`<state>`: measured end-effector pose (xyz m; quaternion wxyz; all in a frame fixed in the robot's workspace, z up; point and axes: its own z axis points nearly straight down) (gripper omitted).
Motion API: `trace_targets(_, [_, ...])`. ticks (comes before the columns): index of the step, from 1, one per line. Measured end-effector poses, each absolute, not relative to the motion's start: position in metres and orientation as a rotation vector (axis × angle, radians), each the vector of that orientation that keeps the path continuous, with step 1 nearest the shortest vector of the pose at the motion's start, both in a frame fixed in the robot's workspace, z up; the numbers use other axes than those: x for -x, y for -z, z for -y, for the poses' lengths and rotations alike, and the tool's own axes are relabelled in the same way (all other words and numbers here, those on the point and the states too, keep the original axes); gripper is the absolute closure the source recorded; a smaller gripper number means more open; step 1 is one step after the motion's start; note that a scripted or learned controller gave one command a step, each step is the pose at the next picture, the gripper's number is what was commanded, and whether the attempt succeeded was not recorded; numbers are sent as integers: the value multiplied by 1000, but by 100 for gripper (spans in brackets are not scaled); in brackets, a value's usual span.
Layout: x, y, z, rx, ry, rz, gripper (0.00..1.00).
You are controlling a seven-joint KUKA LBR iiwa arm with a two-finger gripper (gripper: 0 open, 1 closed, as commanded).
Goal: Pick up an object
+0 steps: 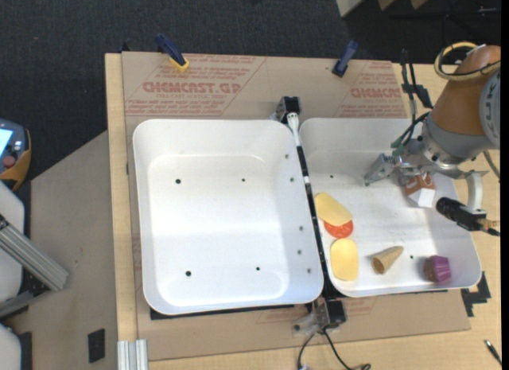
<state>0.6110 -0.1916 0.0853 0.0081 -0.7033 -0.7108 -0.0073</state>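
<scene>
Your candidates lie along the near side of the right bin (445, 134): a yellow piece (343, 259), a red one (342, 228), a tan cone (387, 259) and a purple piece (437, 266) at the near right. The gripper (415, 174) hangs farther back; I cannot tell its state. Choose the cone: it stands apart, so come down squarely over it.
</scene>
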Motion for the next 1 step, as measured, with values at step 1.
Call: trace_targets(1, [-609, -85, 193, 2196, 22, 2220, 0])
